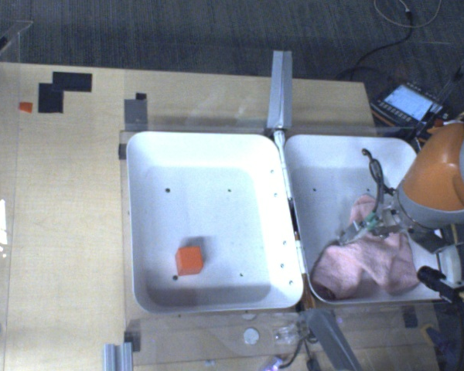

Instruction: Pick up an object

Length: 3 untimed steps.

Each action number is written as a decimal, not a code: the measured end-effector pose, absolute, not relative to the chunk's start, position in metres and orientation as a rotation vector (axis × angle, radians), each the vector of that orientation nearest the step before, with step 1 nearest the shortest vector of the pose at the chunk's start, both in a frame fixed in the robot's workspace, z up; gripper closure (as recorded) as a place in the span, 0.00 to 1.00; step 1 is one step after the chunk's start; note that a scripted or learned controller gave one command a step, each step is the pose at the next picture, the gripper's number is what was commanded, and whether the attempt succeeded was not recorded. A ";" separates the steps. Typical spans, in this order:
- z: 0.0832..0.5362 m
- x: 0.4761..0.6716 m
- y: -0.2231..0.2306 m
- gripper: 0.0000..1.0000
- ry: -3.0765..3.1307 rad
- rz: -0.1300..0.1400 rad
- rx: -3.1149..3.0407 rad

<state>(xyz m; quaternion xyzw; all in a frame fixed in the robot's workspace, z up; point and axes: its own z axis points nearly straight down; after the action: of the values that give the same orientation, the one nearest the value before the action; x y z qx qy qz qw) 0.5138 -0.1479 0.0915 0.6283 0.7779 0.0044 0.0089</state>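
A crumpled pink cloth (367, 265) lies in the near part of the right bin (332, 168). My gripper (369, 226) reaches in from the right and sits low over the cloth's upper edge, touching or nearly touching it. An orange block (189, 260) rests in the near left part of the left bin (201, 168), far from the gripper.
A grey metal post (280, 91) stands behind the seam between the two bins. Black markers (60, 90) and a small orange square (25, 107) lie on the bench at far left. A device with a lit screen (407, 101) and cables sit behind the right bin.
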 end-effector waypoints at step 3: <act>0.105 0.541 -0.132 1.00 2.436 0.021 1.932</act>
<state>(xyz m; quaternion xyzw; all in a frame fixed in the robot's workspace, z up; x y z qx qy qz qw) 0.5415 -0.1324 0.1052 0.6213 0.7834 0.0067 0.0164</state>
